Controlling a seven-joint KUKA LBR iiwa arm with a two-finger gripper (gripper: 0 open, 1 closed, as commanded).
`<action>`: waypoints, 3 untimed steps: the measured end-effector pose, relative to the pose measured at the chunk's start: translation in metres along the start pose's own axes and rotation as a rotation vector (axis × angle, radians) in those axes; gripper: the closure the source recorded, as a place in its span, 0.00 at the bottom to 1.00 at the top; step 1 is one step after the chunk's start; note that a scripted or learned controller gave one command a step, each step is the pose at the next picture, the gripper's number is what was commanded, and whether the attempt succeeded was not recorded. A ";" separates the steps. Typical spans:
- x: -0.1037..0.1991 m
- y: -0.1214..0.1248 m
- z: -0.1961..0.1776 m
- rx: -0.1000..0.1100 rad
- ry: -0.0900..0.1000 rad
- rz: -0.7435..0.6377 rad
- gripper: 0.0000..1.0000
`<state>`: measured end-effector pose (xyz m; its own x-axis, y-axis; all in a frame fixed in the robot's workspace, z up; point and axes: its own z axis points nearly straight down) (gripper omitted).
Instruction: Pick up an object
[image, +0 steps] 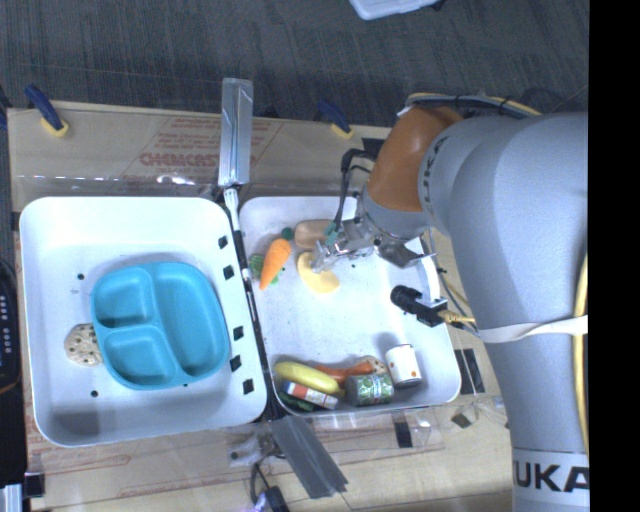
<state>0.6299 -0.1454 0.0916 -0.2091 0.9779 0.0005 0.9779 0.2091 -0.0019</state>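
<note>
Camera view. Gripper (325, 255): low in the upper middle of the right bin (440, 345); whether it is clenched or released cannot be told.

Pale yellow piece (322, 279): flat on the bin floor, directly under and touching the tool, the likeliest target. Carrot (274, 262) just left.

Advice: centre over the yellow piece, descend squarely, close low, since a thin flat item probably slips out.

Blue tray (160, 322): left bin.

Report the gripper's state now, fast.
Gripper: low in the right bin, over the pale yellow piece; open or shut cannot be told.
</note>
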 end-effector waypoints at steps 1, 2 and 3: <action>0.019 -0.028 -0.001 -0.002 0.001 0.356 1.00; -0.018 -0.101 0.000 0.002 0.000 0.440 1.00; -0.016 -0.099 0.000 0.000 0.002 0.437 0.00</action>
